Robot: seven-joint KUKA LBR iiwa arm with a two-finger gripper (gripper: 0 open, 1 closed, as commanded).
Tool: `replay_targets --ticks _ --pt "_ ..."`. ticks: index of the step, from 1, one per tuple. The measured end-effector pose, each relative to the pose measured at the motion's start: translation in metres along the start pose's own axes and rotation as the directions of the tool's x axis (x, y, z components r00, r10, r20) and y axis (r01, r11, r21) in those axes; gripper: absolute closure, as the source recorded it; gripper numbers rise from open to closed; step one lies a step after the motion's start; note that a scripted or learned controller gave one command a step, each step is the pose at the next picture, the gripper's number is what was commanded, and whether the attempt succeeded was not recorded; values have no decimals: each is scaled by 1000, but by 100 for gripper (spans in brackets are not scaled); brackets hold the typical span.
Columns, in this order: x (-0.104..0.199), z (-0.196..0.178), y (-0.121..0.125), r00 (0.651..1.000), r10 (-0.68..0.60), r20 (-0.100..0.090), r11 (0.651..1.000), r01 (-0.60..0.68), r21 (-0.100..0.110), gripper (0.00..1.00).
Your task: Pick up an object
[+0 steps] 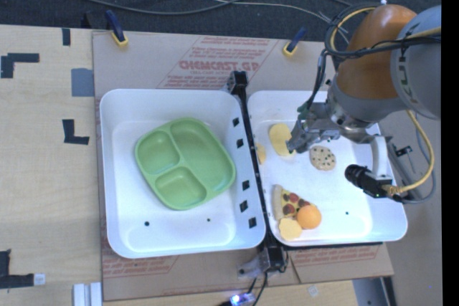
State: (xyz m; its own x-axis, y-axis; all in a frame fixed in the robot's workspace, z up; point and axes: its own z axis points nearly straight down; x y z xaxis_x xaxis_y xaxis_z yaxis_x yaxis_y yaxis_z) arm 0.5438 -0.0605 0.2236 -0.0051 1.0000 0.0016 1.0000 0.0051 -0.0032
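In the right bin my gripper reaches down beside a pale yellow round piece, at that piece's right edge. Just right of the gripper lies a chocolate-chip cookie. Nearer the front of the bin, a pizza slice, an orange ball and a yellow round piece lie close together. A small yellow scrap rests against the bin's left wall. Nothing shows between the gripper's fingers.
The left bin holds a green divided plate. A black divider with clips runs between the bins. Cables and a black connector hang off the arm over the right bin's right side.
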Motion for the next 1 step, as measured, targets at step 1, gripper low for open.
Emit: replay_targets --ticks 1 --pt "47 4 -18 1000 0 0 1000 0 0 100"
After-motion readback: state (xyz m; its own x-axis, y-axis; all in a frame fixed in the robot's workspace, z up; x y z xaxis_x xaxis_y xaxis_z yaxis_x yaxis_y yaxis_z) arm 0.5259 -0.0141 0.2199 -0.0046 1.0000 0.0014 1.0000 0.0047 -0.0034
